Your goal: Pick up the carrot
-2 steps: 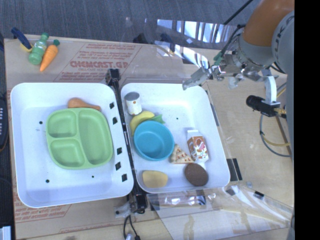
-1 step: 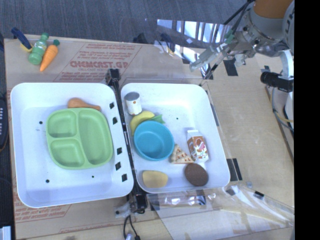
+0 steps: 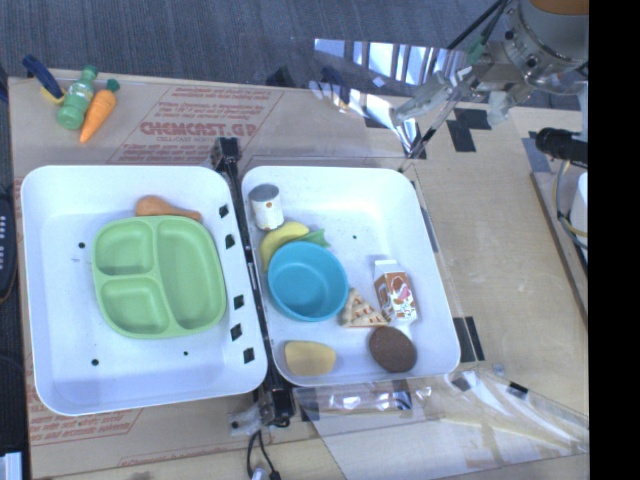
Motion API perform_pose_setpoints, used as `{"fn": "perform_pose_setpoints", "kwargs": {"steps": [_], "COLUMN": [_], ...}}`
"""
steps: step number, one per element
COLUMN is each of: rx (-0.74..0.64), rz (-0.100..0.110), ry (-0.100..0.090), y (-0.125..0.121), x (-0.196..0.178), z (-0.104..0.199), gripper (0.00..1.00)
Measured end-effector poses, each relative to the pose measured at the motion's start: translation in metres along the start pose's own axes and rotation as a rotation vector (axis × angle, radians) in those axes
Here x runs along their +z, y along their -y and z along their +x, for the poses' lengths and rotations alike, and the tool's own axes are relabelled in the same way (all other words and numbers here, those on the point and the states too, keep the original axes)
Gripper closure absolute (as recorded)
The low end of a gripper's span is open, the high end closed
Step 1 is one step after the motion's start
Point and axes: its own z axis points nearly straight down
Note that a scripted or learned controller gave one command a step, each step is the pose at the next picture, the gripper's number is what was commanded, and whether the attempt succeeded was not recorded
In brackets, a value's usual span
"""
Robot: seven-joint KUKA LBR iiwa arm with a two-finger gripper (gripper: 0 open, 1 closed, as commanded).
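Likely light, stiff and slick, the toy carrot [image 3: 97, 114] (far across from the hand [image 3: 432, 103], whose open-or-closed state I cannot tell) suits a mid-body pinch.

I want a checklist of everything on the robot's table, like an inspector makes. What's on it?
Surface: brown bench bearing two white bins, left bin and right bin.
Job's things: carrot lies outside the bins at the bench's far left corner, beside a green bottle.
Clutter: green divided plate and an orange piece in the left bin; blue bowl, small can, banana, brown lump, yellow lump and packet in the right bin.
Grippers: pincer above the bench beyond the right bin, far from the carrot.
Cables: black cable at the near edge.
Surroundings: dark floor beyond the bench.
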Motion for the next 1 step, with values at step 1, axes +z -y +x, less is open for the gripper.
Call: {"fn": "perform_pose_setpoints", "kwargs": {"steps": [1], "rx": [0.590], "rz": [0.009], "ry": [-0.002], "y": [0.0035], "x": [0.0138], "z": [0.0007], "gripper": [0.00]}}
